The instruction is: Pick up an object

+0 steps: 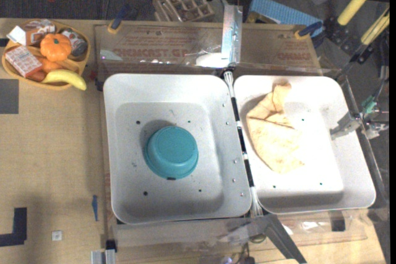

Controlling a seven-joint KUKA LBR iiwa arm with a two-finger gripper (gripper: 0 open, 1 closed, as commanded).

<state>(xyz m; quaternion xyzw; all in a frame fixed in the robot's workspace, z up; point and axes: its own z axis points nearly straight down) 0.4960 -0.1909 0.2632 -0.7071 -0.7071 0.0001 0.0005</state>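
**Pincer waits at the right rim, two objects lie in the bins**

Pincer (346, 128) sits at the far right edge of the right bin (356, 195), seen only as a small grey metal shape poking in over the rim. Whether it is apart or together cannot be told at this size, and nothing is seen held in it.

Two shallow white bins sit side by side on a wooden bench. In the left bin (124, 102) a teal bowl (172, 152) rests upside down near the centre, well apart from the walls. In the right bin a tan cloth (276, 133) lies crumpled and flat, spread from the upper middle toward the centre, close to the divider between the bins.

At the bench's upper left corner, a basket of toy food (44, 54) holds a small pumpkin and a banana, away from both bins.

The cloth is judged the nearer target. A good attempt would likely come straight down over a raised fold near its upper end, where there is material to pinch, rather than on the flat part. The overturned bowl looks smooth and domed, so it may slip from a two-sided pinch.
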